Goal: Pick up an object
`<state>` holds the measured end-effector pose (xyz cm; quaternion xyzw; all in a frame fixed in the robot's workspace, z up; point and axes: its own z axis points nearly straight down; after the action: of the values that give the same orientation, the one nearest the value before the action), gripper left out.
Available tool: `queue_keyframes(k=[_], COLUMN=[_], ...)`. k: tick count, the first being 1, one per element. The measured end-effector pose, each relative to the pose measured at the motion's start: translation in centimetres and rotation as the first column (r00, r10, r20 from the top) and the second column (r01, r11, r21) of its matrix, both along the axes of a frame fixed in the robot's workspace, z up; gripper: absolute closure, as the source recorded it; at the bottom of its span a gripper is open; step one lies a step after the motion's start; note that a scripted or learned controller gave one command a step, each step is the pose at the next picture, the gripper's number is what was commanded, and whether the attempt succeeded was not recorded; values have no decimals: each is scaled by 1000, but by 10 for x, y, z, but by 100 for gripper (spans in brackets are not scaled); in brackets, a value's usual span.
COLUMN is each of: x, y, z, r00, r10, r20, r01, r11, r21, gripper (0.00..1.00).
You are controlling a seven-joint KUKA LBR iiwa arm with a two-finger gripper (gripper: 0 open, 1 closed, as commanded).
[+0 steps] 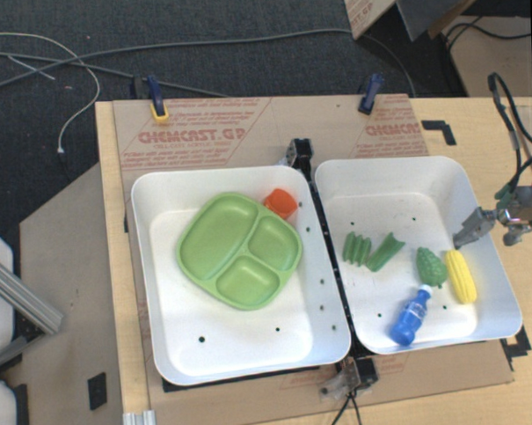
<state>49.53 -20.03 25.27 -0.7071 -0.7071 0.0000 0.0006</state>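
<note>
In the right bin (pixel 397 179) lie a yellow corn cob (pixel 461 275), a green leafy toy vegetable (pixel 431 267) touching its left side, a blue bottle (pixel 410 316) near the front wall, and green pea pods (pixel 371 250) in the middle. My gripper (pixel 493 223) is at the right bin's right rim, just above and to the right of the corn cob and apart from it. It is small in the frame and partly cut off by the edge. Nothing is visibly held in it.
The left bin (pixel 162 256) holds a green divided plate (pixel 240 250) with an orange object (pixel 281 202) at its upper right edge. Two clamps (pixel 158 106) (pixel 370 95) grip the cardboard at the back. Cables hang at the far right (pixel 513 117).
</note>
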Motion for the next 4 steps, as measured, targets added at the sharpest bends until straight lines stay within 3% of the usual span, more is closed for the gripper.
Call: queue_keyframes(k=[1, 3, 4], x=[-7, -4, -3], y=[-8, 5, 4], z=[-54, -145, -131], r00=[1000, 1000, 1000], r10=[-1, 0, 0], r20=[-5, -4, 1], r01=[1, 0, 0], r11=[1000, 1000, 1000], r21=[2, 4, 1], gripper=[0, 0, 100])
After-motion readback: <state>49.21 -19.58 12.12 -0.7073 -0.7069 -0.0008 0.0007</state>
